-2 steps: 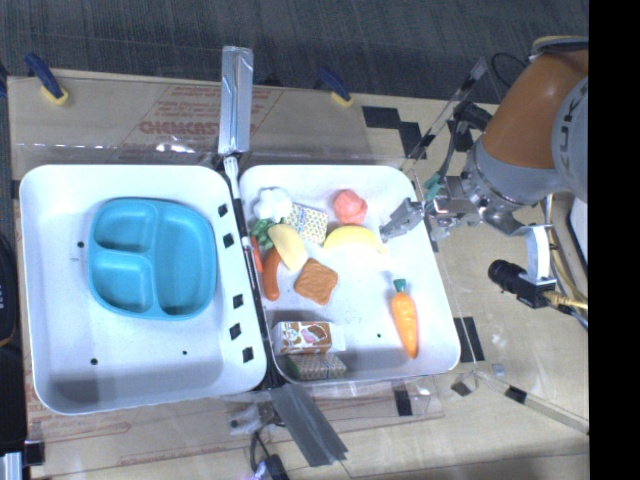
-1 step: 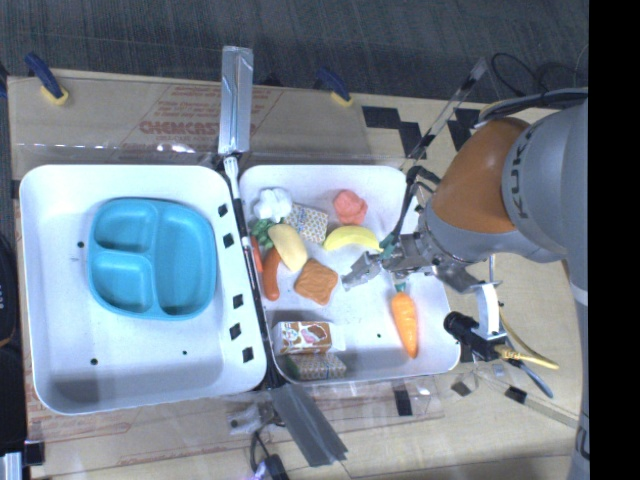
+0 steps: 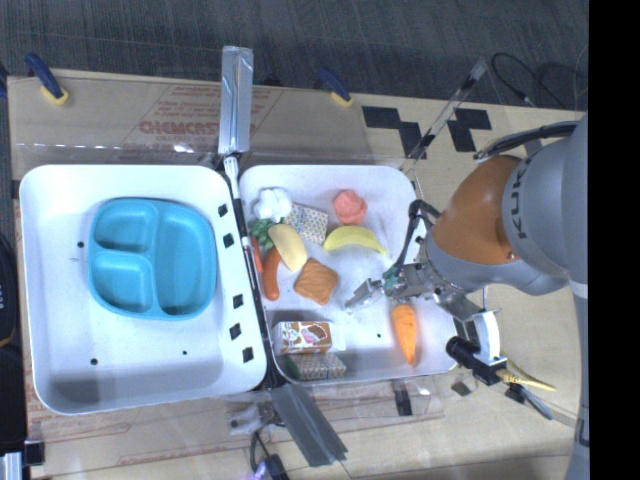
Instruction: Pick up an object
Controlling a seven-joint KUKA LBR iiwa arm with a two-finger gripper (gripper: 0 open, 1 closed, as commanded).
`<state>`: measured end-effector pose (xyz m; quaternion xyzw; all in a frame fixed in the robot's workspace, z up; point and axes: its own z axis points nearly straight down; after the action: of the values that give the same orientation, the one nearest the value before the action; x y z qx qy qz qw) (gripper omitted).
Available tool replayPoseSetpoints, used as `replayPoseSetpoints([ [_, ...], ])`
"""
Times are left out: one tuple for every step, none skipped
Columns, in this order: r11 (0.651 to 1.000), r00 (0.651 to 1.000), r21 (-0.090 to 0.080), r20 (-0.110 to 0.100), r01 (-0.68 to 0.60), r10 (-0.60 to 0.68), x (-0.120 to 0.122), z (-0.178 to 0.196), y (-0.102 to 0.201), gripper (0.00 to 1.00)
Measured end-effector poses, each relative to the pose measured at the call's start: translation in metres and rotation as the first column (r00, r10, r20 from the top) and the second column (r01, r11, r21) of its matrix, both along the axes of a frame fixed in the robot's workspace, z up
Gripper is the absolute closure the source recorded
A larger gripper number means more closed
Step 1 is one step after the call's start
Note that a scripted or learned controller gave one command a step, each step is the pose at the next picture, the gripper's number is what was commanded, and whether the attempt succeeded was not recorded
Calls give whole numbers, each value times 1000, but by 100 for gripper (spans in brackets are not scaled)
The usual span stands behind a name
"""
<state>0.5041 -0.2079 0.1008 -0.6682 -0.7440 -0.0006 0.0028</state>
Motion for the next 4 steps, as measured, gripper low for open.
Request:
replayPoseSetpoints([
  [924,924,-3,3,-382,382,-25,-8,-2,0],
  [984,984,-4,2,-178,178,35,-9,26,0],
  [984,984,-4,2,-180,180,35,1,25,100],
  [969,969,-5,3,-245,245,30,68,-3,100],
])
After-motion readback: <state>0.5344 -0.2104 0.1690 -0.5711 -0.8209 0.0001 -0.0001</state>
